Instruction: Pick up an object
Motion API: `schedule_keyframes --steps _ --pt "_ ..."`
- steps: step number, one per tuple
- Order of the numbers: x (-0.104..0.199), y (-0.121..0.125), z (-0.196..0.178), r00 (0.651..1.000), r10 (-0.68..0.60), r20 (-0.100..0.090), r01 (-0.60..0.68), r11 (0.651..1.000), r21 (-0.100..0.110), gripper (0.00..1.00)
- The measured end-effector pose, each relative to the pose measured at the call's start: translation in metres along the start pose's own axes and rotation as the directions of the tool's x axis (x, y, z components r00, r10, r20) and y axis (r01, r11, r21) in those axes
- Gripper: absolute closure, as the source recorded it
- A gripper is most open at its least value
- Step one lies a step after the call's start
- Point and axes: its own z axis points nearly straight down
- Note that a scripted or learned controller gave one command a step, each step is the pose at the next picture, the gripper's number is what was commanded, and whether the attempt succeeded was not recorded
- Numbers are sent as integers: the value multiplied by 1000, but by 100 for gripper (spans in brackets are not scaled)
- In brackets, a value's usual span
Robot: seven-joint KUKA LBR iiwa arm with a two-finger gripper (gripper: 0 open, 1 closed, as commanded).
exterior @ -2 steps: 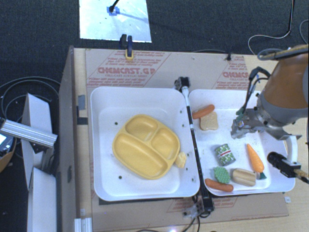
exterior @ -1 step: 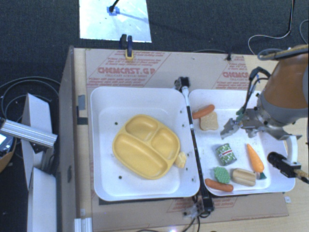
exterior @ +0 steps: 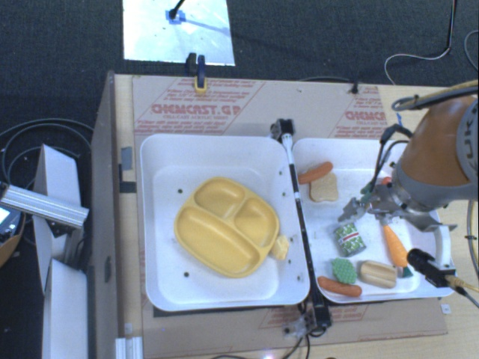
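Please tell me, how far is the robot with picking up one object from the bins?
Done: the arm has reached over the right bin, and its end effector hovers above the toy food, near the green-and-white packet and the carrot. In hand: nothing visibly; both items lie on the bin floor. Left: descend, close on one object, and lift it.

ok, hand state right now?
Hand: cannot be told; it sits low in the right bin, by the green-and-white packet.

Yellow tray [exterior: 224,226], orange carrot [exterior: 394,246], white bins [exterior: 161,275].
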Motion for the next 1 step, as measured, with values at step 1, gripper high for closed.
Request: schedule_keyframes --steps 1 --pt "-5 2 54 1000 0 -1 0 1000 0 0"
